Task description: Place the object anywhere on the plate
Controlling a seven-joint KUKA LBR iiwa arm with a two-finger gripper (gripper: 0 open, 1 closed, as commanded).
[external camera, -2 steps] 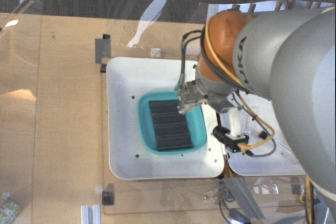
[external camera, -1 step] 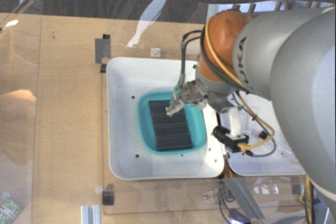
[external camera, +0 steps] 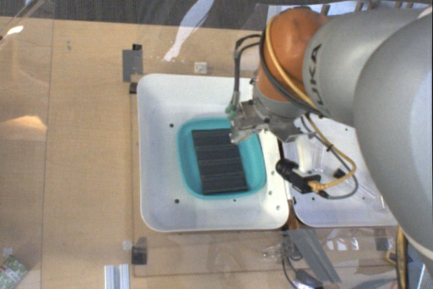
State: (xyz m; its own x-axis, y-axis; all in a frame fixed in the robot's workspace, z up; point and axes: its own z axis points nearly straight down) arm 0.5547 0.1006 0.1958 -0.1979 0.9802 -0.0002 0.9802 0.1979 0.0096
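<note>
A teal plate with rounded corners lies in the left white bin. On the plate lies a dark, ribbed rectangular object, covering most of its middle. My gripper hangs over the plate's upper right corner, right at the object's top right end. The arm's grey wrist and orange band hide the fingers from above.
The right white bin is mostly covered by the arm and its cables. Black brackets sit at the left bin's corners on the wooden bench. A transparent sheet lies over the bench on the left.
</note>
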